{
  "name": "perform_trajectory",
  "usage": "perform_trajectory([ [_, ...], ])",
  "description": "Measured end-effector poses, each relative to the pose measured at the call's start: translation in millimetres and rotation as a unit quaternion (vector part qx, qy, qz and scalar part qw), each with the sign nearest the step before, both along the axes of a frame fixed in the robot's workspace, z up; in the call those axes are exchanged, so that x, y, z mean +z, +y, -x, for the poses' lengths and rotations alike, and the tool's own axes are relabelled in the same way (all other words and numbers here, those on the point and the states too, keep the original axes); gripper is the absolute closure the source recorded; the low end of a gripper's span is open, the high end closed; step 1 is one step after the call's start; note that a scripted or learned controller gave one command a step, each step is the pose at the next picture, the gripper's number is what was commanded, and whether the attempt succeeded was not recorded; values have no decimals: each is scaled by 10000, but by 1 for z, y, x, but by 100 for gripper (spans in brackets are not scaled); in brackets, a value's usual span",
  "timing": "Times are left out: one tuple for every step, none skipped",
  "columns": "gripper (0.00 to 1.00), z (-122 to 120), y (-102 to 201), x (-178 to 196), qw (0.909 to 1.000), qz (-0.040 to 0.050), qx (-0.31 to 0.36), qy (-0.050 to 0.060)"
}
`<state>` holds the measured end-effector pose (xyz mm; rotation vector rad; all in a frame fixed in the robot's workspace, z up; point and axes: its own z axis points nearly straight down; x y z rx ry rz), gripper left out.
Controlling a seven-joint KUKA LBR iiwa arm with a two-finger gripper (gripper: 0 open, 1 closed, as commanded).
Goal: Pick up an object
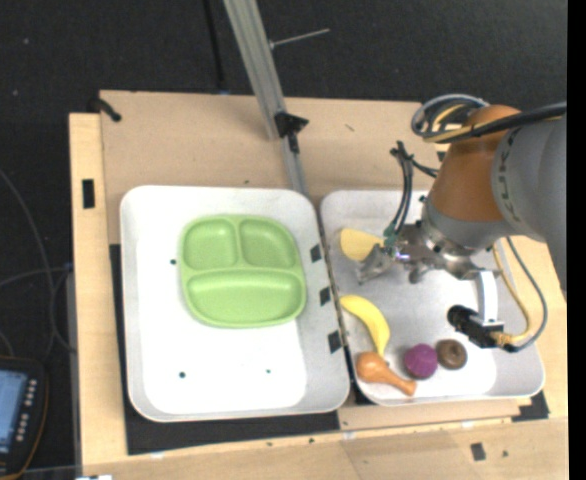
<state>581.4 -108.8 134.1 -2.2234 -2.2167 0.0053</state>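
Nearest the lower edge, in the right white shallow bin, lie three small toy pieces in a row: one orange pear-shaped piece, one round purple piece just beside it, and one brown ring-shaped piece touching or almost touching the purple one. Just above the orange piece lies one curved yellow plastic banana. Farther up the same bin sits one pale yellow rounded wedge, close to the bin's left wall. The grey arm with its orange band hangs over the upper part of this bin, and its two-finger gripper sits just to the right of the pale yellow wedge; whether its tips are spread or pressed together cannot be told at this slant, and nothing is seen between them. The left white shallow bin holds one light green plastic plate with three compartments, in its upper half. Both bins rest side by side on the tan wooden bench.
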Motion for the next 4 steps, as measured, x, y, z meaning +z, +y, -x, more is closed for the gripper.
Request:
perform_trajectory([
  [0, 1, -1, -35, 10000, 0, 1, -4],
  [100, -1, -2, -22, 10000, -1, -32, -35],
  [100, -10, -4, 25, 10000, 3, 28, -48],
  [100, -12, -6, 80, 10000, 4, 29, -54],
])
